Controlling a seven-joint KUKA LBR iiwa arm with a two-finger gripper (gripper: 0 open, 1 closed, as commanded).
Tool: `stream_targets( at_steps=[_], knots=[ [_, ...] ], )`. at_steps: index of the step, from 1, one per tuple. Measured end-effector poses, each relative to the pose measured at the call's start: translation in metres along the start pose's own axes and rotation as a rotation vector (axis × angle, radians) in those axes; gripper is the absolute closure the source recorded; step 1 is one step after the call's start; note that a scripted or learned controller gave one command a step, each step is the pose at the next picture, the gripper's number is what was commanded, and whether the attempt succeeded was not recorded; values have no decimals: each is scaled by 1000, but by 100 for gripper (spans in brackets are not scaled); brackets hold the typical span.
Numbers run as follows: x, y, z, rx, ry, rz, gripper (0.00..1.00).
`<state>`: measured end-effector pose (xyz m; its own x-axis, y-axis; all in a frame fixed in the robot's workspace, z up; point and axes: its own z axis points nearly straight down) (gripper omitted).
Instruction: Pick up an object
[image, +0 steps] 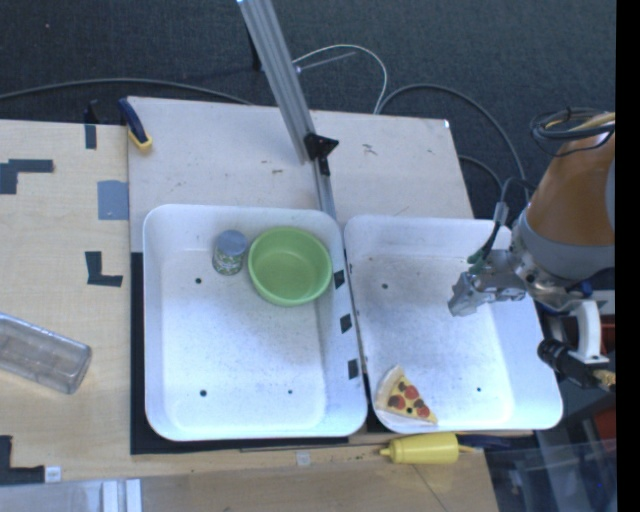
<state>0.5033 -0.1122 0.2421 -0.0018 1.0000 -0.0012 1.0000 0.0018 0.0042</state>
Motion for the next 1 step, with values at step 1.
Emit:
stream_targets(
  at_steps=[1],
  knots=[
    [61, 8, 8, 7, 3, -5, 100]
  ],
)
